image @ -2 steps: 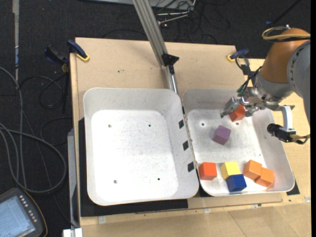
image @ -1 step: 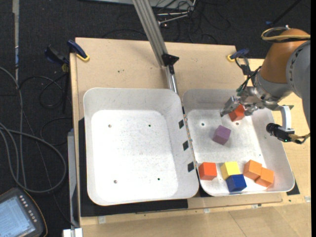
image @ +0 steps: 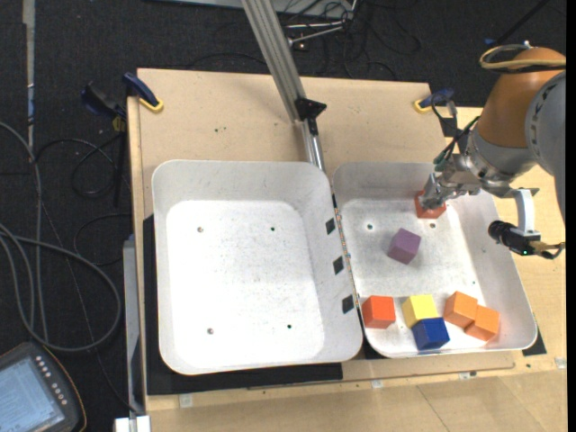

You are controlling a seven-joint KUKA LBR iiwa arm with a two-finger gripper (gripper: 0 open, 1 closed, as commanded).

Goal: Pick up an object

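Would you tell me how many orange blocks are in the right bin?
3: one orange block at the front left beside the yellow block, two touching at the front right. The gripper may hide more.

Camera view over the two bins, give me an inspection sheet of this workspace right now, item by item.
Surface: wooden bench bearing left bin and right bin.
Job's things: in the right bin, a red block under the gripper, purple block, orange block, yellow block, blue block, two orange blocks touching.
Clutter: nothing seen.
Grippers: gripper down at the red block; grasp unclear.
Cables: black cables on the floor at left.
Surroundings: clamps at bench corners, metal pole, tablet.
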